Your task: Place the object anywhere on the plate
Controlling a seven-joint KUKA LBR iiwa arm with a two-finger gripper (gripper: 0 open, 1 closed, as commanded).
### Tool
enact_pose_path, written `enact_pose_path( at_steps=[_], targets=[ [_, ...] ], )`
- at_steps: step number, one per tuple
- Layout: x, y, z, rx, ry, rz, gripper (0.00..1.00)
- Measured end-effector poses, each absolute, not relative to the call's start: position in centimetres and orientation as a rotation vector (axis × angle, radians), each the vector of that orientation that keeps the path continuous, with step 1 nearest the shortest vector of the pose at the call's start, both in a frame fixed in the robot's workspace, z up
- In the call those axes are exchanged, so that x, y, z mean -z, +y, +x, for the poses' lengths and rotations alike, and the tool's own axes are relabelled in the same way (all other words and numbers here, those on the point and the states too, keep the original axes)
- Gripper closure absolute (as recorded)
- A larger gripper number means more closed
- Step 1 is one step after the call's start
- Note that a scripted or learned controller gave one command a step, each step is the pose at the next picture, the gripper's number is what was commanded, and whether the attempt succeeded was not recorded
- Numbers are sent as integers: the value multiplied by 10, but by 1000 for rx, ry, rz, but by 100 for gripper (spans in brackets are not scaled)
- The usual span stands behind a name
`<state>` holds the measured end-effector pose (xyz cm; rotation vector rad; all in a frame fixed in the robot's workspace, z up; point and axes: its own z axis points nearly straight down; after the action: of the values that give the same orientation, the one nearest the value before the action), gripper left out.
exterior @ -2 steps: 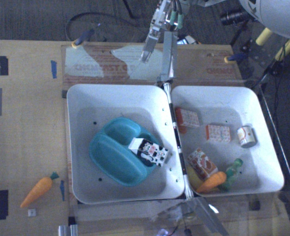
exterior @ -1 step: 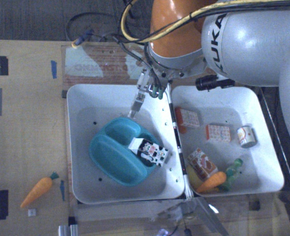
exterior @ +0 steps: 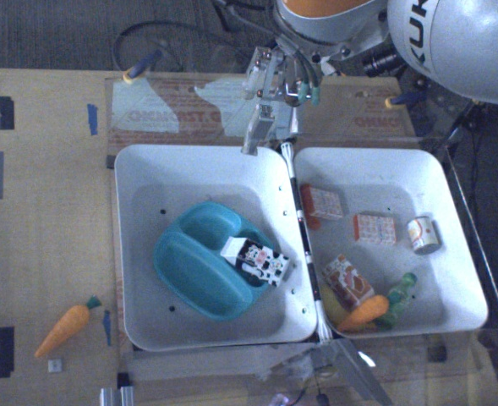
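A teal divided plastic plate (exterior: pixel 199 271) lies in the left white bin (exterior: pixel 147 176), a small black-and-white carton (exterior: pixel 257 260) resting on its right edge (tilted), while the two-finger gripper (exterior: pixel 265 134) hangs above the bin's far rim.

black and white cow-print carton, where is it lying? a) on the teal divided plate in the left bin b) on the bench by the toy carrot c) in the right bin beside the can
a: the black and white cow-print carton lies on the right edge of the teal divided plate in the left white bin.
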<state>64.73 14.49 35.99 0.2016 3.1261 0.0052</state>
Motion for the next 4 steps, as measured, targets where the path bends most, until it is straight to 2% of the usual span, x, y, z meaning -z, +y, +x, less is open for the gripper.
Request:
enact_pose_path(
  at_steps=[1,2,3,4],
  targets=[
    [-424,144,639,-5,3125,242,0],
    [-437,154,661,-5,3125,221,0],
    [-437,148,629,-3,3119,339,0],
    [-437,144,661,-4,3123,256,0]
  ],
)
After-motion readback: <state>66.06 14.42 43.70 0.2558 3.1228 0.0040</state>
